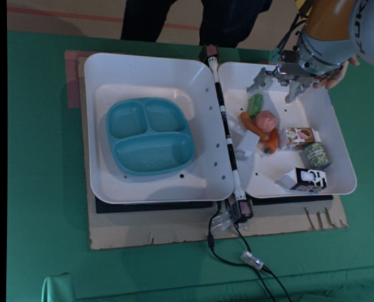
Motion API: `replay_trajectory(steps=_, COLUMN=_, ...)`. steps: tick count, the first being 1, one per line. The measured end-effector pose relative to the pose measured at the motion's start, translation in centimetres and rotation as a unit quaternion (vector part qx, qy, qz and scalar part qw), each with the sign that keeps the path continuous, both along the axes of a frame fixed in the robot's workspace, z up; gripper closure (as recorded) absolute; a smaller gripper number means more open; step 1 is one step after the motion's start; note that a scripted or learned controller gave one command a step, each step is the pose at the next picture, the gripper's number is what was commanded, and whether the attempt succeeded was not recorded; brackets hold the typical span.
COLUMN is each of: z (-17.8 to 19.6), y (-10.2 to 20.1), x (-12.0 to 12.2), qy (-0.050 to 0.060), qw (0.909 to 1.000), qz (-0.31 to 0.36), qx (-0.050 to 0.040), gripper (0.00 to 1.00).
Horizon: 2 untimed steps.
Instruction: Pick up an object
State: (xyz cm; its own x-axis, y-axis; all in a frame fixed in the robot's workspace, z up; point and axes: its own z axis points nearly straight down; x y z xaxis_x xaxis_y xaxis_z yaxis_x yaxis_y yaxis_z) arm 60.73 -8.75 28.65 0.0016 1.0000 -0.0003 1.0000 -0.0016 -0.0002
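A teal divided plate [150,136] with three compartments lies in the middle of the left white bin [99,68]. Beneath that bin a brown cardboard sheet [155,231] spreads out over the green bench cover [36,168] — its front edge ragged. From the front corner of the left bin, black cables [237,257] trail forward over the green cover, and beyond the bin's far edge stands a person in dark trousers [174,8].

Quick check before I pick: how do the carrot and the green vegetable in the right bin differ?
The carrot is orange and long; the green vegetable is green and shorter. The carrot lies slanted against the pink ball, while the green vegetable sits further toward the bin's back, almost under the open gripper. Both lie in the right bin, near its left side.
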Motion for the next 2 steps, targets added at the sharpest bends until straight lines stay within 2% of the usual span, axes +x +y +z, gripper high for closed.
replay_trajectory(steps=1, z=-1.4, y=-0.4, x=0.0, qy=-0.001, qw=1.0000, qz=0.000, qx=-0.0009, gripper=0.00)
replay_trajectory(steps=2, z=-9.6, y=-1.0, x=-2.9, qy=0.000, qw=1.0000, qz=-0.001, qx=-0.0005, gripper=0.00)
